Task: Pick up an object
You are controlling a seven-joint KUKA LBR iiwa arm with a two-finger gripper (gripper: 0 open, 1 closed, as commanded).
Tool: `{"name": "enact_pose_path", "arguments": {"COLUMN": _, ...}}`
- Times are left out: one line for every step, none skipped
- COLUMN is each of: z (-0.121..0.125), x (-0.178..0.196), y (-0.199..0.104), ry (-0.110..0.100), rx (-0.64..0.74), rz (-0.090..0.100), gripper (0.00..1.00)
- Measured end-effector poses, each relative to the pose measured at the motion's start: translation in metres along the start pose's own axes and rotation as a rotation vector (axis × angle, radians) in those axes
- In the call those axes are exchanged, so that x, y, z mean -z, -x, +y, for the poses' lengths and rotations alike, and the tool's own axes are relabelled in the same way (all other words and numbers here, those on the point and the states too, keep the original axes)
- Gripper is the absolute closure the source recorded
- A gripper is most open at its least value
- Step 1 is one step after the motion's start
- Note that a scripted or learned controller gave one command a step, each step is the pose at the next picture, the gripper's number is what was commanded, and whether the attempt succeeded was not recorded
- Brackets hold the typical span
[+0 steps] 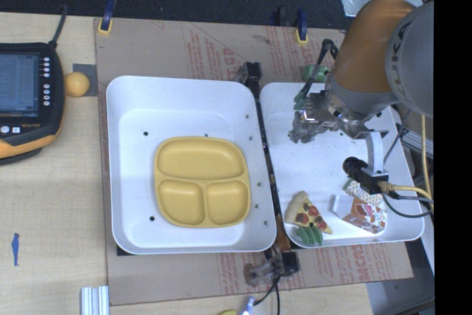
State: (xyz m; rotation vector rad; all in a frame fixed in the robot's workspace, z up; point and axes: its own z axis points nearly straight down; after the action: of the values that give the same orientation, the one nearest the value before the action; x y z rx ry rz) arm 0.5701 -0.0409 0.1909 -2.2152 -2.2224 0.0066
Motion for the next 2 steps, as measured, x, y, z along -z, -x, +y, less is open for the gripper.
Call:
{"name": "enact_pose_path", "arguments": {"z": 0.049, "x": 0.038, "y": -0.048, "ry": 0.004, "rx": 0.000, "rz": 0.001, "gripper": 1.00}}
{"name": "enact_pose_path", "arguments": {"z": 0.002, "x": 0.001, "y": 0.029, "ry": 0.001, "rx": 0.000, "rz": -0.002, "gripper": 1.00}}
